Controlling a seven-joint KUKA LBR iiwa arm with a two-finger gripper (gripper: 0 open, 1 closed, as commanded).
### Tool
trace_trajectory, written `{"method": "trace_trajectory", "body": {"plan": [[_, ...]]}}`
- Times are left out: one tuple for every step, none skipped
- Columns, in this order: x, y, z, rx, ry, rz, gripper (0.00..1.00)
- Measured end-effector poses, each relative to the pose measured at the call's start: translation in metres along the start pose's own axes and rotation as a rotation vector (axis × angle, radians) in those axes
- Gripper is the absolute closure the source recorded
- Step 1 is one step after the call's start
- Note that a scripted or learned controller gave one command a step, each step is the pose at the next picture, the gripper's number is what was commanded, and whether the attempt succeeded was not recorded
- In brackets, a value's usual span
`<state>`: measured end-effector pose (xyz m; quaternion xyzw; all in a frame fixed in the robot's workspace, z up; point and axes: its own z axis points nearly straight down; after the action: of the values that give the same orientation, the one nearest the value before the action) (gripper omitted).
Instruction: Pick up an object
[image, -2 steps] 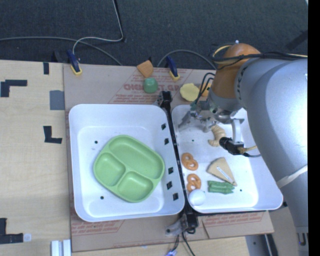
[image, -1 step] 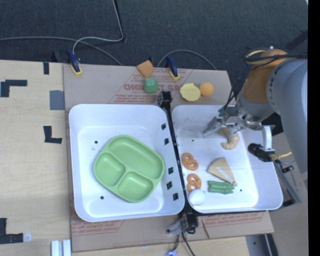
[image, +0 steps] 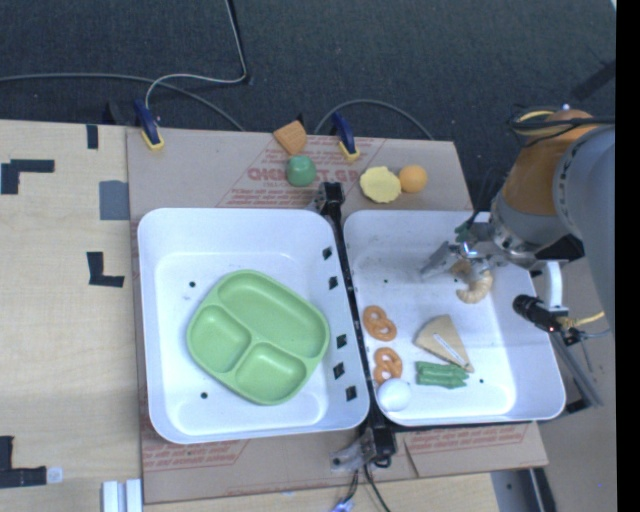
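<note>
Reaching in from the right over the right-hand bin (image: 520, 400), a grey arm (image: 590, 200) with an orange band. Tool (image: 455, 258) low over the far half of that bin, fingers spread, nothing between them. Just beside the tool, on its near-right side, a tan peanut-shaped piece (image: 475, 287). Nearer, along the bin's left wall, two pretzels (image: 379, 323), then a white egg (image: 393, 395). Next to these, a cheese wedge (image: 445, 343) and a green bean pod (image: 440, 375). In the left bin (image: 160, 240), a green divided plate (image: 257, 336). On the worktop beyond the bins, a lemon (image: 380, 184), an orange (image: 412, 179), a green ball (image: 300, 171).
</note>
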<state>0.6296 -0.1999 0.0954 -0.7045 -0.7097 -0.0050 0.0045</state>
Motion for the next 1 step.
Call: {"method": "trace_trajectory", "body": {"plan": [[-0.0225, 0.0394, -0.0424, -0.001, -0.015, 0.005, 0.0]]}}
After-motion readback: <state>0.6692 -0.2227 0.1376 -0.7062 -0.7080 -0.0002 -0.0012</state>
